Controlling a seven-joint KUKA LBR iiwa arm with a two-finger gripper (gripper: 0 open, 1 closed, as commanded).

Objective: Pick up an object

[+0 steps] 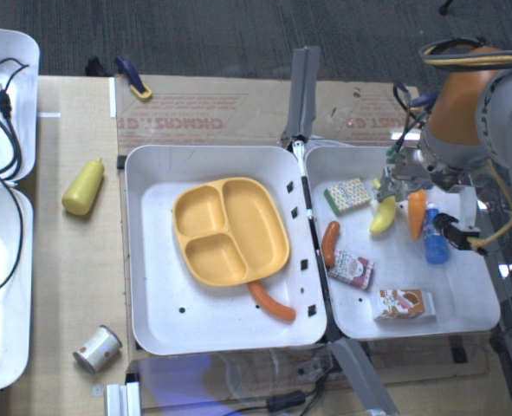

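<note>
The right bin (463,315) holds several small items. My gripper (393,186) hangs low over the bin's back half, just above a yellow banana-shaped toy (383,217). An orange carrot-like piece (418,211) and a blue bottle (435,246) lie just right of the toy. To its left sits a green and white box (349,194). A red sausage (329,242), a pink packet (351,269) and a brown carton (404,304) lie nearer the front. The arm's wrist hides part of the bin's back right corner.
The left bin (152,319) holds a yellow divided plate (230,230) and an orange sausage (271,302). On the bench to the left lie a yellow bottle (84,186), a small can (97,348) and a blue clamp (132,78). A grey divider post (303,94) stands between the bins.
</note>
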